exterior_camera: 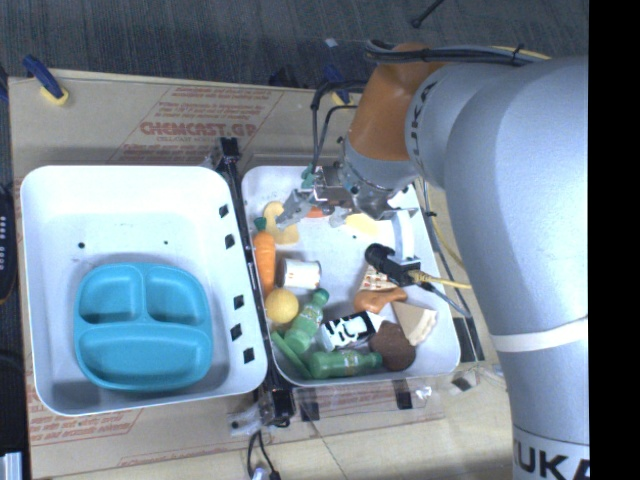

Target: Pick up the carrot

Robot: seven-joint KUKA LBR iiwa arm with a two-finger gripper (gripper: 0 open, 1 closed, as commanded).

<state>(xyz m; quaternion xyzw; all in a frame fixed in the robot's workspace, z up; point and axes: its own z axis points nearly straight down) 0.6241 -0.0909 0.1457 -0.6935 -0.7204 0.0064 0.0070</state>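
The big grey arm [500, 218] runs off the right and bottom edges and covers the right bin's [262, 182] far right corner, while the gripper [312, 201] is too small and cluttered to read.

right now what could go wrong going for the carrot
The carrot lies against the right bin's left wall, so one finger may hit the wall. A white cylinder and a lemon crowd it, so the hand, which hovers above the carrot's top end, could catch one of them instead.
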